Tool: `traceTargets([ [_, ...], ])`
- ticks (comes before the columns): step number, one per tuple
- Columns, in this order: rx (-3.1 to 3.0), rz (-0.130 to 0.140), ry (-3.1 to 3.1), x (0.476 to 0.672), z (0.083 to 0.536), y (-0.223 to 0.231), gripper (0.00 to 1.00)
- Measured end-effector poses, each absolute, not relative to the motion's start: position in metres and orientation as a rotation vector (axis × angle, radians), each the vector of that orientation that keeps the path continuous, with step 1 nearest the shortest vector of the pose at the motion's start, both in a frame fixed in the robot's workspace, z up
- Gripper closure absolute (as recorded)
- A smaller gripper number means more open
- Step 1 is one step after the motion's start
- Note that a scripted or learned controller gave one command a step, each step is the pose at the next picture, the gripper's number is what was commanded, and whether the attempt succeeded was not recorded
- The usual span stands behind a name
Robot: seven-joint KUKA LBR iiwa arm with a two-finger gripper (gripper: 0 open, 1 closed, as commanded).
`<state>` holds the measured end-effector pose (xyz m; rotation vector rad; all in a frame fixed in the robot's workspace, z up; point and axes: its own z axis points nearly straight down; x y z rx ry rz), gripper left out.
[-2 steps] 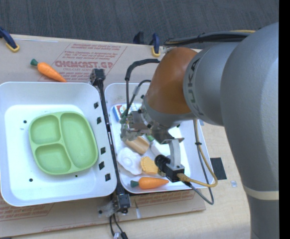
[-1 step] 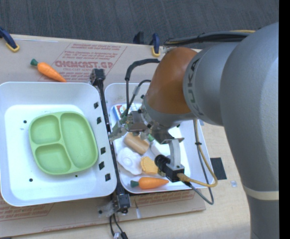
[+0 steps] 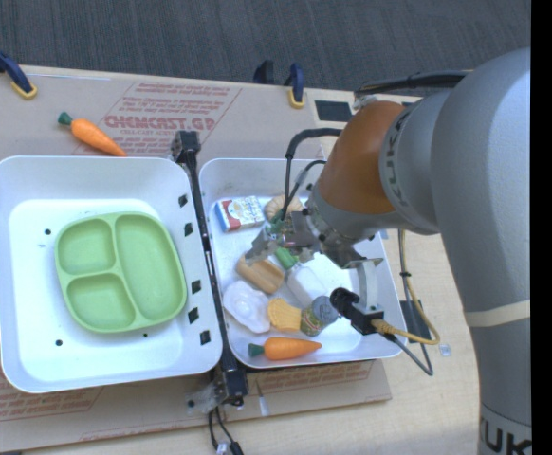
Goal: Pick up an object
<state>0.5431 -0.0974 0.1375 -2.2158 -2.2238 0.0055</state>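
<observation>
Orange plastic carrot (image 3: pixel 290 348) lies at the near edge of the right white bin (image 3: pixel 382 342), beside a small dark can (image 3: pixel 320 315), a yellow wedge (image 3: pixel 284 314) and a white egg-like piece (image 3: pixel 245 307). Farther in, the jaws (image 3: pixel 283 236) hang over a tan bread-like piece (image 3: pixel 260 273); how they stand cannot be told. Left, a green divided plate (image 3: pixel 119 271) sits in the other bin (image 3: pixel 15 183). Farthest, a second carrot (image 3: pixel 90 133) rests on the cardboard-covered tabletop (image 3: pixel 248 112).

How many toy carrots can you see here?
2. One carrot lies on the cardboard above the left bin, outside both bins. The other carrot lies at the near edge of the right bin. The arm covers part of that bin and may hide more.
</observation>
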Motion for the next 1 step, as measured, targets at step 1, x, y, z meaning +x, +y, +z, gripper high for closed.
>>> traceTargets([
  [1,-2.217,-0.014,-2.24,0.4902,0.1032,-0.1034,0.0],
])
